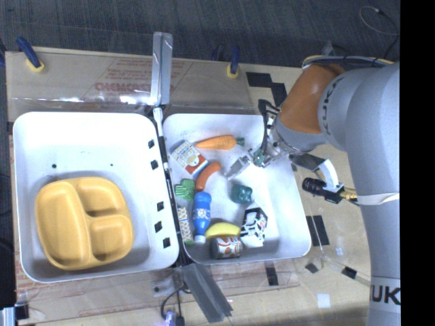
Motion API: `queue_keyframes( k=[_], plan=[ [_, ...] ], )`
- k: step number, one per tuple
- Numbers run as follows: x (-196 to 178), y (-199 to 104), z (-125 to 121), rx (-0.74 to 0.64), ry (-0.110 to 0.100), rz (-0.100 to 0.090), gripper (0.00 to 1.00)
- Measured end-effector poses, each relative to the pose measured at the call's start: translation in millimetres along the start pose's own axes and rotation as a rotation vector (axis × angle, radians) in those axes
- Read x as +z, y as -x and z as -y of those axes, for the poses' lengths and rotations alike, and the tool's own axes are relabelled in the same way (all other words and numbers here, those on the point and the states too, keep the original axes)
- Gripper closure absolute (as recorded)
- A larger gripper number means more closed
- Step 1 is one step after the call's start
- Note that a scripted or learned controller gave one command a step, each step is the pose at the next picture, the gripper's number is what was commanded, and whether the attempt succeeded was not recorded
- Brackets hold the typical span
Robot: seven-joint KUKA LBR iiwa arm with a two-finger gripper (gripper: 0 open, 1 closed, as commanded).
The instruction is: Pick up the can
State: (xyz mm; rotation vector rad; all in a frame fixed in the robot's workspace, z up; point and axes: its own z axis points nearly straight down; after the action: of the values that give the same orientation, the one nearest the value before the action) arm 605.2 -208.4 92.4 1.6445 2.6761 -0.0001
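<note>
Arm (353, 134): grey with an orange band, reaching in from the right over the right bin's upper right part.
Counter (285, 80): tan surface carrying both bins.
Left bin (41, 128): white, well to the left of the gripper, holding a tray.
Right bin (289, 209): white, below and around the gripper.
Yellow tray (85, 217): three compartments, far left of the gripper and lower.
Gripper (239, 166): low over the right bin; whether it is parted or closed cannot be told; nothing shows between its tips.
Carrot (216, 142): just up-left of the gripper.
Blue bottle (201, 214): white cap, down-left of the gripper, near the divider.
Can (227, 248): lying on its side at the bin's near wall, well below the gripper, untouched.
Banana (221, 229): just above the can.
Cow-pattern carton (254, 227): black and white, below the gripper, touching the can's right side.
Sausage (207, 174): reddish, left of the gripper.
Teal object (241, 194): just below the gripper.
</note>
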Motion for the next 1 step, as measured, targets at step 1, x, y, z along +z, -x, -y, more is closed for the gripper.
queue_keyframes(
  k=[1],
  plan=[
    [-73.3, 1.7, -9.9, 0.133, 0.0, 0.0, 0.0]
  ],
)
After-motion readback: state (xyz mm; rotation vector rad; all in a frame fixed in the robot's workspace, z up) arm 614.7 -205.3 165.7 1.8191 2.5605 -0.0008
